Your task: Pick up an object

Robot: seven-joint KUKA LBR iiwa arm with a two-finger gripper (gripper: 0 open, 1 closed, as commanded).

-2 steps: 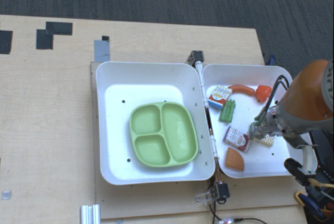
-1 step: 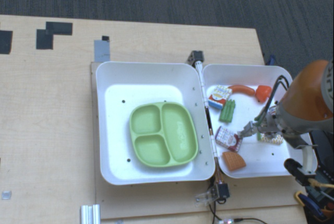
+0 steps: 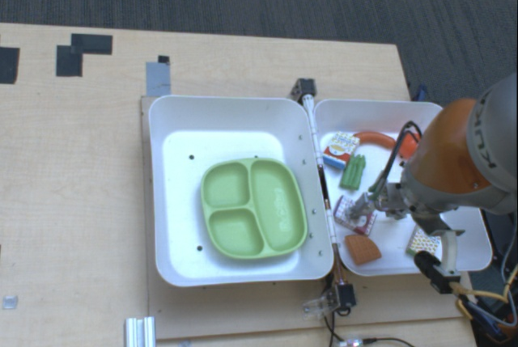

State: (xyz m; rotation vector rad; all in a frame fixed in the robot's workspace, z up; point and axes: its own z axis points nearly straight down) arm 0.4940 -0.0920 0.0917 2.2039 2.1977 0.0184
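My gripper (image 3: 379, 201) hangs low over the middle of the right bin (image 3: 482, 255), with the orange-banded wrist behind it to the right. Its tip is right beside a small crinkly clear packet (image 3: 351, 213), on the packet's right side; whether they touch I cannot tell. A green ridged piece (image 3: 354, 171) lies just beyond the packet. An orange-brown lump (image 3: 362, 250) sits near the bin's front wall. A white, blue and red packet (image 3: 340, 147) and a curved orange-red item (image 3: 376, 139) lie at the back. A white patterned piece (image 3: 423, 243) peeks out under the arm.
The left bin (image 3: 162, 175) holds a light green divided plate (image 3: 253, 208) with three compartments. The divider wall between the two bins runs just left of the packets. Black tape patches (image 3: 81, 52) mark the bench at the far left.
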